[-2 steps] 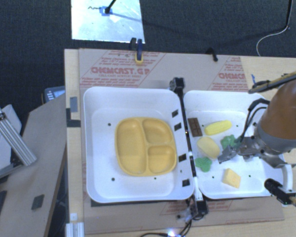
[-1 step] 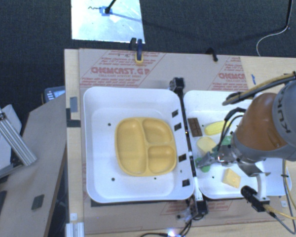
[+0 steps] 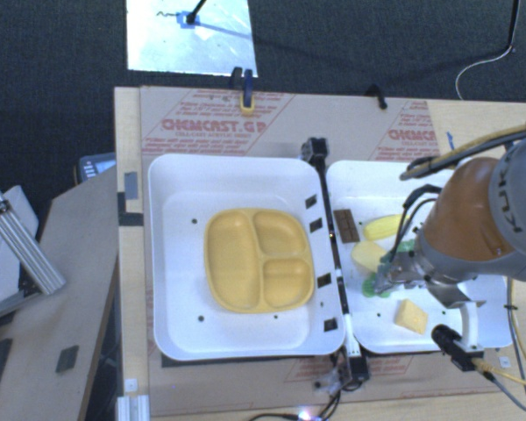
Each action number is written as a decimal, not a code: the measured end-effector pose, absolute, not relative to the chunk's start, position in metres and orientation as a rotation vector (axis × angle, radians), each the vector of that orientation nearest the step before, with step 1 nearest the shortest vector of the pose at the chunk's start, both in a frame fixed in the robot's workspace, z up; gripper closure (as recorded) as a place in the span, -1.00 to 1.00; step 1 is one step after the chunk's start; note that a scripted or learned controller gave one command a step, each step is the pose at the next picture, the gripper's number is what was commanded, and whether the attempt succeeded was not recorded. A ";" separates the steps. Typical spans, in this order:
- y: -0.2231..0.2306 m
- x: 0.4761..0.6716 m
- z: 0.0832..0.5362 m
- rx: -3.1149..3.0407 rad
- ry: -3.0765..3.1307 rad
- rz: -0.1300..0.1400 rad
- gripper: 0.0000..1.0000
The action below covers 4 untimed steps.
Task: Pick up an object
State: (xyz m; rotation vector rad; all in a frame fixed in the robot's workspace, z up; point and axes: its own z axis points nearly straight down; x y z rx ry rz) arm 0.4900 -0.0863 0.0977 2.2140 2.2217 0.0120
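Note:
In the right bin lie several small objects. A yellow banana-shaped piece rests near the far left, with a pale yellow chunk just in front of it. A green item lies lower down, and a tan wedge sits near the front. A brown bar leans on the bin's left wall. My gripper hangs low over the bin, right beside the green item and the yellow chunk. The arm's orange wrist band covers much of the bin's right half.
The left bin holds a yellow divided plate at its centre. A black divider with clips runs between the two bins. Cables trail along the arm at the right.

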 end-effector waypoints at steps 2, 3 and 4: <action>-0.091 0.488 0.382 2.206 2.213 0.019 1.00; -0.077 0.490 0.478 2.206 2.220 0.015 1.00; -0.057 0.487 0.519 2.210 2.224 0.009 1.00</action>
